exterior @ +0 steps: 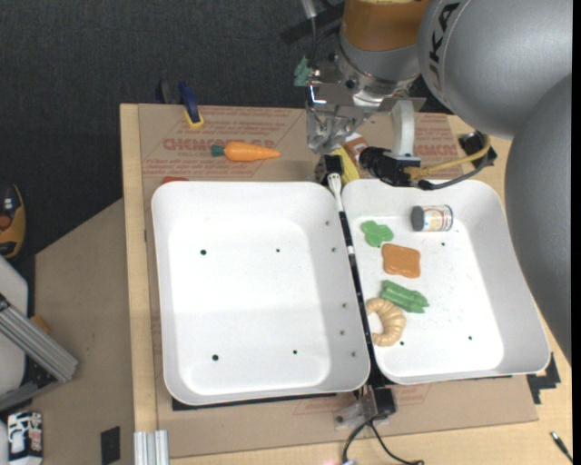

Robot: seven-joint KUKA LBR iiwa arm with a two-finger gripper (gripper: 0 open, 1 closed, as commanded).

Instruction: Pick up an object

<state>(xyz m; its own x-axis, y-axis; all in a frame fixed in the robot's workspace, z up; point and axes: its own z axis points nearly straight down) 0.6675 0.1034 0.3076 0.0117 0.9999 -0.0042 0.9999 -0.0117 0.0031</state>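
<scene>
Status: pick not yet made, as far as the view shows.

The grey arm with the orange band (pixel 386 23) reaches in from the upper right and hangs over the back of the brown cardboard-covered surface (pixel 263 127), above the point where the two bins meet. The gripper (pixel 331 136) sits at the far rim, near the seam; whether it is spread or pressed together I cannot tell, as the hardware there is dark and cluttered. Nothing is visibly between its tips.

Candidate objects all lie in the right shallow white bin (pixel 481 336): a small grey-and-white cylindrical can (pixel 431 218) on its side near the back, a light green leaf-shaped piece (pixel 376 232), an orange-brown flat toast-like piece (pixel 401 261) just in front of it, a darker green pod-shaped piece (pixel 403 297), and a tan curved croissant-shaped piece (pixel 388 322) close to the inner wall. They form a loose column, near one another; the pod and croissant piece look to be touching.

The left shallow white bin (pixel 182 272) carries no objects. An orange toy carrot (pixel 245 152) rests on the surface behind it, outside both bins.

Judgement: task at its start. Remaining: descend onto one object, close, lift.
</scene>
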